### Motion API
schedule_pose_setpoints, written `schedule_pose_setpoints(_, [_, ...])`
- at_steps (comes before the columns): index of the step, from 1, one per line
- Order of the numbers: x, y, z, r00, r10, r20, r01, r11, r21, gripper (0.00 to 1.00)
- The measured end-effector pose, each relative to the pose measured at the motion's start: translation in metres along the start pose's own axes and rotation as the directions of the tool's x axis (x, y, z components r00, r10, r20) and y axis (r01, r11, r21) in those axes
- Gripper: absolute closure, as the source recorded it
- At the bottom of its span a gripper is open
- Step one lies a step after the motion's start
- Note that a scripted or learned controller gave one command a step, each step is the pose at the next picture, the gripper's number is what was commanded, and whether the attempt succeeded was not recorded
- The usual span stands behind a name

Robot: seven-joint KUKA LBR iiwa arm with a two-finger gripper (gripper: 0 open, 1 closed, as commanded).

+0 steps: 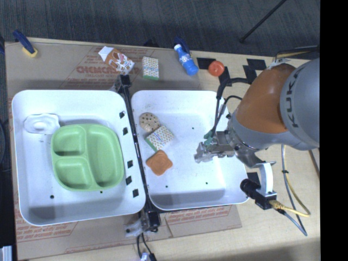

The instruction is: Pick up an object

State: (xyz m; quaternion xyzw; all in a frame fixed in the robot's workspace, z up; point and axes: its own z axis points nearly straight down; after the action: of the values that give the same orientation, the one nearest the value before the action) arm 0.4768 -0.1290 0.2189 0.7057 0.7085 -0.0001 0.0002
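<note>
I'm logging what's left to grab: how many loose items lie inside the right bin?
3, all clustered by the right bin's left wall: a round cookie farthest back, a patterned square packet touching it, and an orange block nearest the front. The arm may hide something beneath it.

Dark grey carpeted floor (136, 7) beyond the far edge of the table (304, 238). Table top pale wood, partly covered by flattened brown cardboard (81, 72) with red print. Thin dark pole (272, 10) slants across the floor, upper right. Lighting even, soft shadows.
</note>
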Motion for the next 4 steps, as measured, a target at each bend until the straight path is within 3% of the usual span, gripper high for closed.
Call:
schedule_pose_setpoints(1, [0.000, 0.064, -0.033, 1.000, -0.001, 0.000, 0.001, 1.000, 0.000, 1.00])
schedule_pose_setpoints(2, [0.089, 0.066, -0.012, 1.000, -0.004, -0.002, 0.004, 1.000, 0.003, 1.00])
schedule_pose_setpoints(3, [0.088, 0.066, -0.012, 1.000, -0.003, -0.001, 0.003, 1.000, 0.003, 0.00])
schedule_pose_setpoints(4, [0.133, 0.040, -0.005, 1.000, -0.004, -0.001, 0.004, 1.000, 0.005, 0.00])
